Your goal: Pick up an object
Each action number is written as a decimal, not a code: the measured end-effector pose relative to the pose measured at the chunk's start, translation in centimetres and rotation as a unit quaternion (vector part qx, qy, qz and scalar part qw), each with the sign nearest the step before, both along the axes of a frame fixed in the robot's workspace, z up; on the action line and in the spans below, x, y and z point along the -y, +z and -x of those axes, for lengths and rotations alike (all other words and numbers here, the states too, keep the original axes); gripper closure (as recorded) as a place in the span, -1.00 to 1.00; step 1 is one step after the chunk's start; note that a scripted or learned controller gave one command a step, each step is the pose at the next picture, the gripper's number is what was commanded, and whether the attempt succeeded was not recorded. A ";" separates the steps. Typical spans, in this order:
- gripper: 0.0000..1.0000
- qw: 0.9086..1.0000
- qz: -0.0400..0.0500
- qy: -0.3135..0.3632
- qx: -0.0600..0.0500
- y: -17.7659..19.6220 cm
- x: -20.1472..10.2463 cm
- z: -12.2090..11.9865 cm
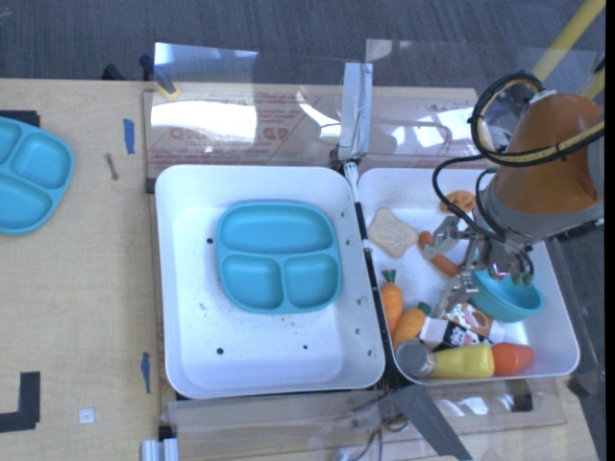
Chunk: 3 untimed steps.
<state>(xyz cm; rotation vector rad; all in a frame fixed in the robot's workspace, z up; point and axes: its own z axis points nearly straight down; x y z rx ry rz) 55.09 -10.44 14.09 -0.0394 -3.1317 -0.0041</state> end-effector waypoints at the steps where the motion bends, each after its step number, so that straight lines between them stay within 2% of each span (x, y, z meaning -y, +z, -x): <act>1: -1.00 0.993 0.002 -0.121 0.009 -5.2 0.6 -2.1; 2: -1.00 0.994 0.002 -0.112 0.010 -5.3 0.5 -7.6; 3: -1.00 0.988 0.002 -0.153 0.010 -5.2 -0.5 -3.6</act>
